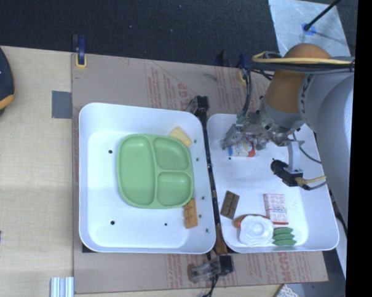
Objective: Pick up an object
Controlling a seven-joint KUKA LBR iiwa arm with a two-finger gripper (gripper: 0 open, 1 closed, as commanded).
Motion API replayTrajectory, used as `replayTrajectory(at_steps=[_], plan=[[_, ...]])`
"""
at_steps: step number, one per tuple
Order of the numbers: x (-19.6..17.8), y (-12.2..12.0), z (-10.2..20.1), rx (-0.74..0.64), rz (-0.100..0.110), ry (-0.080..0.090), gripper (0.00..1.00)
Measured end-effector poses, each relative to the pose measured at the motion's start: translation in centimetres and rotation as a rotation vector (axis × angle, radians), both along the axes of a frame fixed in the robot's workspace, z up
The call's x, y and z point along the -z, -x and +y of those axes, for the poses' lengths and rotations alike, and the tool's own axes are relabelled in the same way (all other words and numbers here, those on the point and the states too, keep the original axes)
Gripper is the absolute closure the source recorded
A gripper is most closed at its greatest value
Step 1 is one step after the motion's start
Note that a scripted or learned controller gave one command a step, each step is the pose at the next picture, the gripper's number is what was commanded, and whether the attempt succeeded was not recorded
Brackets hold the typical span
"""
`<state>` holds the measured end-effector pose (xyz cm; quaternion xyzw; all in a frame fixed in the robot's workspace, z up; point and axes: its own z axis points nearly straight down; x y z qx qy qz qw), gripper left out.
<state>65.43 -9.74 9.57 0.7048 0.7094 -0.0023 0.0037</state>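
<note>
Near edge of right bin (320,243): fried-egg toy (256,230), white w/ orange bit showing at its left, touching green bean pods (284,236) on its right. Just beyond: brown chocolate-bar piece (230,204), and a pink/white packet (275,208) to its right. All lie flat; the chocolate and the packet have open floor around them.

Left bin (89,171): green divided plate (155,170) in the middle, waffle-like orange piece (190,213) just off its near-right corner, yellow cheese wedge (180,136) tucked at its far-right edge.

Far part of right bin: gripper (240,143) low over the bin floor, near far-left corner. A small item w/ red and blue marks (244,150) sits right under/at the fingertips; can't make out what it is. Can't tell whether fingers are spread or closed, or whether the item is between them — too cluttered w/ cables.

Judgement: step in hand = grasp attempt on that small item. To do well: centre the fingertips over it, go straight down to the floor, close fully before lifting, lift vertically. Risk: item is small and flat, near bin wall — could get nudged toward the corner or slip out. If missed, the chocolate piece or packet look like easier targets, more room around them.
</note>
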Motion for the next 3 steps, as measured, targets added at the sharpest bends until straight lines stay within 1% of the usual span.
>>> replayTrajectory(at_steps=[1,2,3], plan=[[-0.1,-0.1,0.0,0.001,-0.001,-0.001,0.0],[0.3,-0.2,-3.7,0.006,0.002,-0.006,0.0],[-0.8,-0.2,-3.6,0.002,0.003,-0.006,1.0]])
